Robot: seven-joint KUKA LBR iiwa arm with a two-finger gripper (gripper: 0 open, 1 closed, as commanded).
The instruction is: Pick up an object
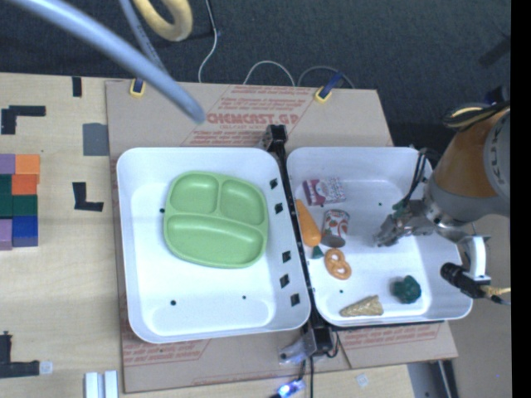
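The hand [388,232] hangs low inside the right bin [365,160], its dark fingers pointing toward nine o'clock; whether they are apart or together cannot be told, and nothing shows between them. At five o'clock from it, near the bin's front edge, lies a dark green lump [406,288]. Toward nine o'clock are a small can [335,226], a pretzel [338,264] and a carrot [308,224] against the dividing wall. A snack packet [323,191] lies at ten o'clock, and a tan wedge [362,307] at seven. The left bin [141,305] holds a green divided plate [217,220]. Coloured blocks [20,199] sit on the worktop [50,297] at far nine o'clock.
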